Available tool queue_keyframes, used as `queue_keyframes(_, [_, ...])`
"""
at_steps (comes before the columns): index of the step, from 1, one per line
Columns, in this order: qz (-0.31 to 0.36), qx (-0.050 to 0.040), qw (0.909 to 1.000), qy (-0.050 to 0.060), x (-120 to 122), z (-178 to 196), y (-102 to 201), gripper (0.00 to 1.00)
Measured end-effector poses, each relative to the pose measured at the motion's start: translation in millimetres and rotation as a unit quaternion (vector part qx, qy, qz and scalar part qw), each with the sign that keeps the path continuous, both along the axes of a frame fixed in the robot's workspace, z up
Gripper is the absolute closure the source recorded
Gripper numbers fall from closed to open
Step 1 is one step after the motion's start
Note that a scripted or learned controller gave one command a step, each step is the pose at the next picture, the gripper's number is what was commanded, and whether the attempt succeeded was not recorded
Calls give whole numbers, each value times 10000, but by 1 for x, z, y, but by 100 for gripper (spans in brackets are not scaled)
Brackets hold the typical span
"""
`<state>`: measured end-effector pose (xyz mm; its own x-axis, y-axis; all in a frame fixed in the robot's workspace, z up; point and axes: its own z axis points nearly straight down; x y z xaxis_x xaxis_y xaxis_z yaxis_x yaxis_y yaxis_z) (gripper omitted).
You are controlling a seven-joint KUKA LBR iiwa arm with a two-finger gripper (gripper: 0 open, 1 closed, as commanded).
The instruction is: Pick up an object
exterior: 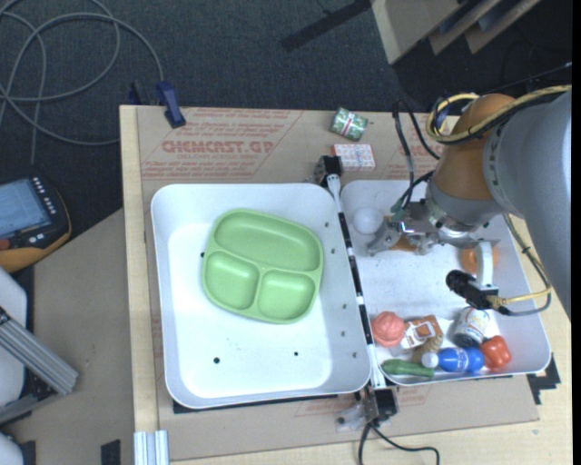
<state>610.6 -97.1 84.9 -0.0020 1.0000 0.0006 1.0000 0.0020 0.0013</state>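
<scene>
While the left bin (pixel 182 300) holds a green tray (pixel 263 265), the jaws' (pixel 392 238) state is unclear.

Dark carpet floor (pixel 227 54) with grey cables (pixel 64 54) far left, brown cardboard-topped bench (pixel 236 136) centre, a handheld screen device (pixel 27 213) left, pale furniture (pixel 454 23) far right.

Red "CHEMCAST GP" print on the brown board (pixel 218 145).
</scene>
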Motion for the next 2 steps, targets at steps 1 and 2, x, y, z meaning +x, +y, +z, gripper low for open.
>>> queue_keyframes(1, [22, 27, 9997, 237, 37, -6, -5, 0])
queue_keyframes(2, [36, 52, 9994, 336, 43, -8, -14, 0])
